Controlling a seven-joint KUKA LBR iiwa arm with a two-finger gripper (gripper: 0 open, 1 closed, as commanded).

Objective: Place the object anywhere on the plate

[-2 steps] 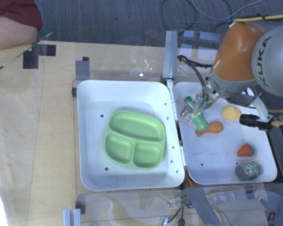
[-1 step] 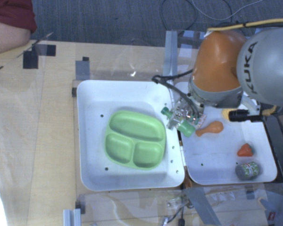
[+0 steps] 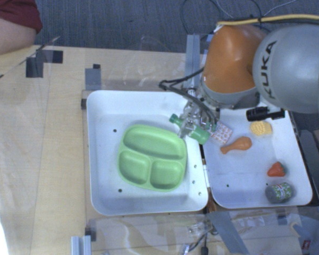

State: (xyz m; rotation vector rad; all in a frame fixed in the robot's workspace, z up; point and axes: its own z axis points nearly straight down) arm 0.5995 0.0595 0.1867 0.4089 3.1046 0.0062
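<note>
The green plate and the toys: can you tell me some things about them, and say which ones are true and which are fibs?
1. The plate lies in the left bin. True.
2. The plate has three sections. True.
3. The chicken leg is on the plate. False: it lies in the right bin.
4. The gripper has a green bottle at its tip, by the plate's upper right edge. True.
5. The can is in the left bin. False: it is in the right bin's lower right corner.
</note>
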